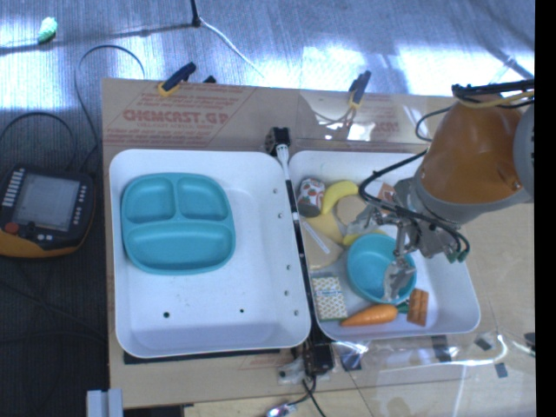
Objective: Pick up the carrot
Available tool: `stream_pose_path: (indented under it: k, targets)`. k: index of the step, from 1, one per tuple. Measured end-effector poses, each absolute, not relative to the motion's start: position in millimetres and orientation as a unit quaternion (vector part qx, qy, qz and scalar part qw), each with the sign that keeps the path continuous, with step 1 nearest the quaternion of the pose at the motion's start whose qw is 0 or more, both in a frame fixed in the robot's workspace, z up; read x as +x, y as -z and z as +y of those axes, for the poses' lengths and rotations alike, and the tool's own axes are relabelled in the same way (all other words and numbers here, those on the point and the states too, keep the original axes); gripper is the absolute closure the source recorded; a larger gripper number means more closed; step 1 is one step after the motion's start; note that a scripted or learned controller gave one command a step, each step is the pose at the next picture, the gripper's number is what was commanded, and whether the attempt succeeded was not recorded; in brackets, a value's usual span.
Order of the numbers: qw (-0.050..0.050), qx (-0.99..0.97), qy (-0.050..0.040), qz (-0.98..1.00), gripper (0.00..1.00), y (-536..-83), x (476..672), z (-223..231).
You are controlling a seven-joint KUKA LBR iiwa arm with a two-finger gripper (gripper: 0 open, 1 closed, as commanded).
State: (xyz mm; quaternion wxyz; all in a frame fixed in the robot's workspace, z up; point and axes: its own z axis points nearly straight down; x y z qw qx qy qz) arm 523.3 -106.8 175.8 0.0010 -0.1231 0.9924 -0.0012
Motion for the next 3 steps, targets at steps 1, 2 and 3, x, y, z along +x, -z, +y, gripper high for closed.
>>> stream_pose_path:
  k: [1, 2, 3]
  targets:
    - [0.007, -0.006, 0.0008, 1.0, 0.0, -90.0, 547.9, -96.1]
    - [0.005, 0.043, 0.0007, 0.999, 0.0, -128.2, 613.4, -130.8]
    - [0.006, -0.162, 0.0021, 0.987, 0.0, -89.0, 570.5, -158.5]
